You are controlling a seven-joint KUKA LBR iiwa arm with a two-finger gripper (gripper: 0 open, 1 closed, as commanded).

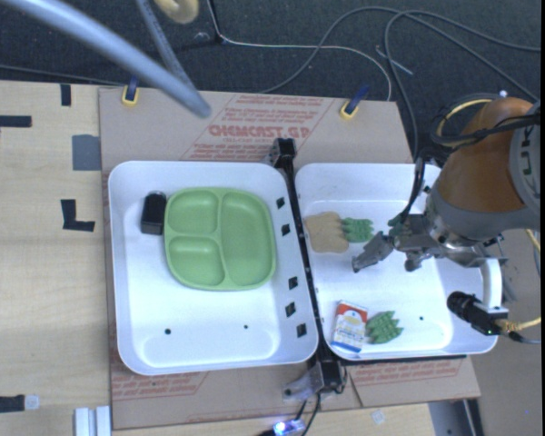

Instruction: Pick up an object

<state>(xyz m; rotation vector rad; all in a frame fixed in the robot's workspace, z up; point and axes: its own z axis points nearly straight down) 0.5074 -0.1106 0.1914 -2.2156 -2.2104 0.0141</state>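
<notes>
where the two white bins sit side by side, a brown cardboard sheet with red print lies under them, on a pale wooden bench marked with black tape pieces. behind the bench the floor is dark, with thin cables trailing across it. two clips, one yellow, one blue, sit at the cardboard's far edge.

left bin: a green divided plate lies flat, mid-bin toward the far side. a small black block sits just beside its left edge.

right bin: a tan flat piece near the divider, a green leafy toy touching its right side. near the front wall, a small red-and-white carton with a second green leafy toy just beside it.

arm comes in from the right, orange band above the wrist, over the right bin. gripper hangs over bare bin floor between the two groups of objects, near the first leafy toy but apart from it. its two fingers are spread apart, nothing between them.

a grey blurred bar crosses the upper left, close to the camera.
</notes>
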